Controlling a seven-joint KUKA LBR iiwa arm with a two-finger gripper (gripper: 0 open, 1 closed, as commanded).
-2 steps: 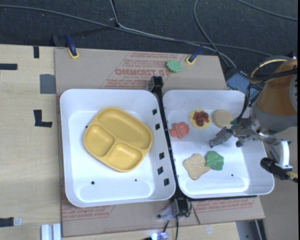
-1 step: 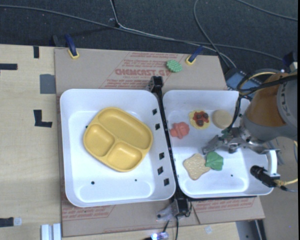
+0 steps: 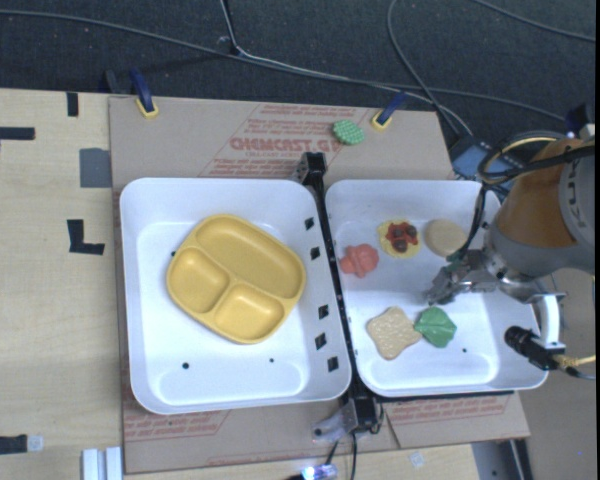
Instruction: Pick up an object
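The likeliest target is the green leaf-shaped toy [image 3: 436, 327], which lies flat on the floor of the right bin [image 3: 480, 373], towards its near side. Just to its left, touching or almost touching, lies a tan slice of toy bread [image 3: 392, 332]. The gripper [image 3: 448, 284] hangs just beyond the leaf on the far side, low over the bin floor; how its jaws stand cannot be told at this size, and nothing can be seen between them.

The arm [image 3: 540, 223] reaches in over the bin's right wall, so its wrist tilts leftward, which would explain why the tool comes at the pieces from the right and not straight down.

Farther off in the same bin lie a pink piece [image 3: 359, 260] near the left wall, a small yellow piece with a red topping [image 3: 399, 237], and a pale round piece [image 3: 443, 236] beside it. They lie apart from one another, which seems to leave room for a grasp on each.

The left bin [image 3: 150, 368] holds a yellow divided plate [image 3: 236, 278], turned at a slant. A green dotted piece [image 3: 348, 133] sits on the worktop [image 3: 40, 298] beyond both bins, out of play.
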